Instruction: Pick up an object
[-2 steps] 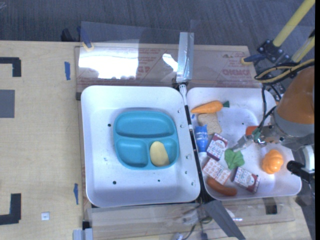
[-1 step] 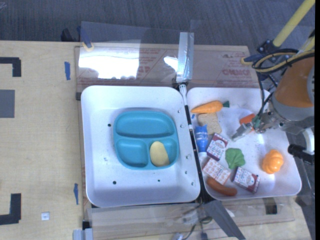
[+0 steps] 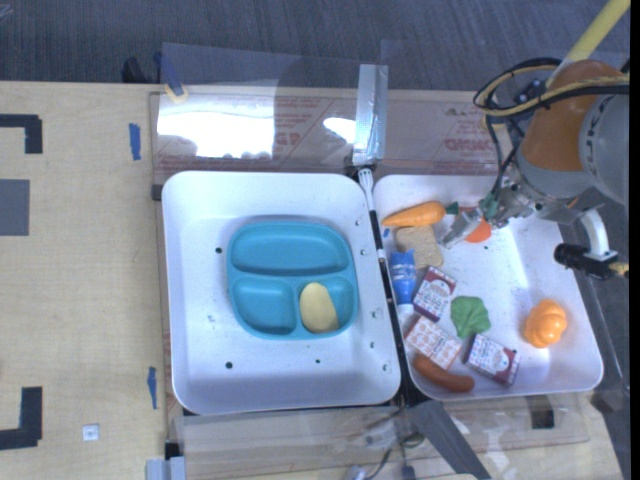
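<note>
Step in hand: the approach to a grasp was judged to be under way, with nothing lifted yet.
Claw: the claw [image 3: 478, 221] was seen low over the far part of the right bin [image 3: 580, 368], near its far edge; whether it was apart or together could not be told, as that part was small and cluttered.
Nearest objects: a small red-orange piece [image 3: 481, 232] lay right at the claw tip, with a toy carrot [image 3: 415, 214] and a tan bread-like slice [image 3: 418, 244] just beside it toward the bin's left wall.
Other candidates: a blue bottle [image 3: 403, 276], three red-and-white cartons [image 3: 434, 294], a green leafy piece [image 3: 469, 316], a sausage [image 3: 443, 376] at the near edge, and an orange pumpkin-like toy [image 3: 545, 323] by the right wall.
Left bin: a blue divided tray [image 3: 270, 268] was seen in the left bin [image 3: 190, 298], a yellow lemon-like toy [image 3: 318, 307] resting in its near right compartment.
Next move: a closure on the red-orange piece and a straight lift were judged to be called for, with care that the carrot was not dragged along.
</note>
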Controlling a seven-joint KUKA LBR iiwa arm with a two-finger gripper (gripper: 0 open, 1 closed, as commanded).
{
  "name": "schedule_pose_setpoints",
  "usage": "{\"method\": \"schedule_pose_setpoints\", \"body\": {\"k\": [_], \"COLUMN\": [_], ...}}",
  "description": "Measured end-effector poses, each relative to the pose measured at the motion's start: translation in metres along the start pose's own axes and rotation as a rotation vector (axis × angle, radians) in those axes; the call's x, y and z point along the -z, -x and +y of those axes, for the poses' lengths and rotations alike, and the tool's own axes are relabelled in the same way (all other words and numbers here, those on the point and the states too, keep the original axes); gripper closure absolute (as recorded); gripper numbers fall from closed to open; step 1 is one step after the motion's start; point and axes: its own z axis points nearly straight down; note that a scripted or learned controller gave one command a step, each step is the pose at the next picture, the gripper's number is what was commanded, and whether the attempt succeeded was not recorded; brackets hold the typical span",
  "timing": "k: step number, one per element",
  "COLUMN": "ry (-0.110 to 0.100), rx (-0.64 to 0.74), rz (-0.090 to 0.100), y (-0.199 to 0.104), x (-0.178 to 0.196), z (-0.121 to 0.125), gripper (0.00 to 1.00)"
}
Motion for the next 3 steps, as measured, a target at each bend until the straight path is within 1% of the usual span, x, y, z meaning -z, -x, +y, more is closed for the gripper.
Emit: {"method": "schedule_pose_setpoints", "body": {"k": [1, 2, 3], "ry": [0.004, 0.006, -0.004], "rx": [0.002, -0.172, -0.027], "rz": [-0.005, 0.001, 0.003], "y": [0.001, -0.099, -0.157], "x": [0.012, 0.103, 0.122], "z": [0.001, 0.06, 0.026], "gripper": [1.0, 1.0, 1.0]}}
